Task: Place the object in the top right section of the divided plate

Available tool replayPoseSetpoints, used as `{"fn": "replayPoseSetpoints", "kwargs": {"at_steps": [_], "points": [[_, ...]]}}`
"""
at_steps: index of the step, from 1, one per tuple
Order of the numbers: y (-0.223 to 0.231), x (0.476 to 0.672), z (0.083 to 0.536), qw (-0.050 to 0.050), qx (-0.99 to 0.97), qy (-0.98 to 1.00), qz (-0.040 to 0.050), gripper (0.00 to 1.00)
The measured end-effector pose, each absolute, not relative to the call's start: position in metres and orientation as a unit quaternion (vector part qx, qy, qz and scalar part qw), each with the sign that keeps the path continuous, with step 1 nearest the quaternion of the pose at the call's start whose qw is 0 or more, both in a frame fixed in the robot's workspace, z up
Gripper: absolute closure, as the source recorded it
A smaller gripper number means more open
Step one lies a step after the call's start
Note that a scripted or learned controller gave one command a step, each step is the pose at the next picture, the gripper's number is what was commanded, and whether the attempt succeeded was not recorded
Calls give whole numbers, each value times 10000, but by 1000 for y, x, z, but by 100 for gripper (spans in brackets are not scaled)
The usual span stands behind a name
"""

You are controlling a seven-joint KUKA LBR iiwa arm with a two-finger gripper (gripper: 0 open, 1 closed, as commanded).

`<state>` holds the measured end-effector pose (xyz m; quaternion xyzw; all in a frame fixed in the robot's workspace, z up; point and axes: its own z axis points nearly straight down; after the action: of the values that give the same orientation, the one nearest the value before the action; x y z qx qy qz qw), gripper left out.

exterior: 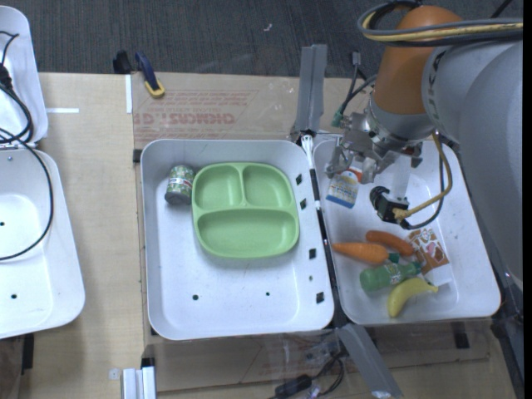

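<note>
From above, my end effector [349, 166] hangs over the right bin [474, 293], fingers clamped on a small carton [342, 188], so I judge the carry underway: next, move left and release over the plate's [245, 209] top right section [268, 186].

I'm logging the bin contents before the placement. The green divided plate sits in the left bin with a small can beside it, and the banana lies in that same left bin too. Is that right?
Not quite. The banana lies in the right bin, near its front edge by a green bottle and two carrots, as the camera view shows. The green divided plate and the small can are indeed in the left bin.
</note>
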<state>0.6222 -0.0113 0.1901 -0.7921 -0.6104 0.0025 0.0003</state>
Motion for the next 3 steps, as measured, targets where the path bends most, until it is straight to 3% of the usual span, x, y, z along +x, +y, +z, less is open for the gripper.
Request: {"fn": "replayPoseSetpoints", "kwargs": {"at_steps": [1,2,3], "points": [[-11,622,190,2,-7923,-6102,22,0],[10,648,250,-7,-6897,-7241,10,0],[9,649,258,-10,-6892,-7246,23,100]]}}
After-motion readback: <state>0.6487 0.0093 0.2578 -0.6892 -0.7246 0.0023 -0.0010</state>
